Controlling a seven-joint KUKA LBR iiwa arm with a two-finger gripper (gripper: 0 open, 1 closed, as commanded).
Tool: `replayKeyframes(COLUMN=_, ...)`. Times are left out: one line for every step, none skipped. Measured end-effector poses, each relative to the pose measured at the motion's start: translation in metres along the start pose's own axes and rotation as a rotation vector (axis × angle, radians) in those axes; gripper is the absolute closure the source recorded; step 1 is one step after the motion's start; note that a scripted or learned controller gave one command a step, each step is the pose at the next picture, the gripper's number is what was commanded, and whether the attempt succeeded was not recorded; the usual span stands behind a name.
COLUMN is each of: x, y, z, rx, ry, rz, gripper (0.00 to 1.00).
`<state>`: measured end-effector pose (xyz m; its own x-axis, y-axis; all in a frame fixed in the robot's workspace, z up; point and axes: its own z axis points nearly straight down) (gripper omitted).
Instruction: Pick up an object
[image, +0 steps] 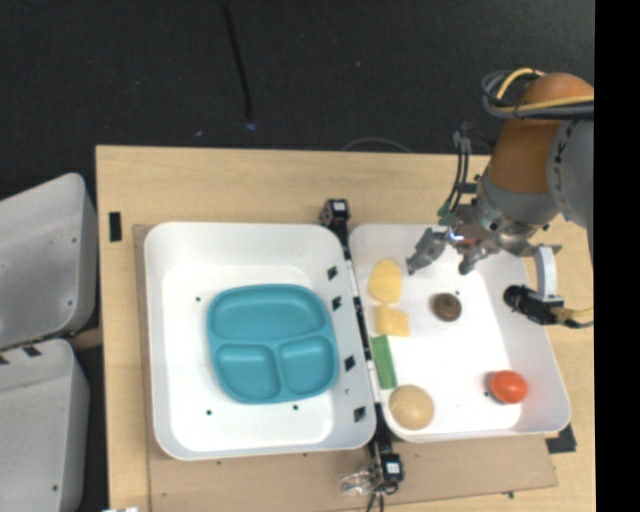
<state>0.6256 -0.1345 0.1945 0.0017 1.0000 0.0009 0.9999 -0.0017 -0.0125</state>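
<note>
Small round dark-brown object (446, 307) lies below the open hand (446, 256).

Tray (270, 340) in left bin (170, 300)

Pincer (446, 255) spread open over the right bin (470, 415), nothing between its fingers. Relative to the pincer: brown round item (446, 307) just below, yellow pieces (386, 281) lower left, red ball (508, 386) well below (near corner). Blue divided tray (271, 342) far left, in the left bin (180, 420).
</note>
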Motion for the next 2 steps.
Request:
replayKeyframes(x=0.000, y=0.003, z=-0.008, rx=-0.013, ry=-0.002, rz=-0.003, gripper=0.00)
replayKeyframes(x=-0.004, y=0.005, z=0.055, rx=-0.009, ry=-0.003, rz=0.001, gripper=0.00)
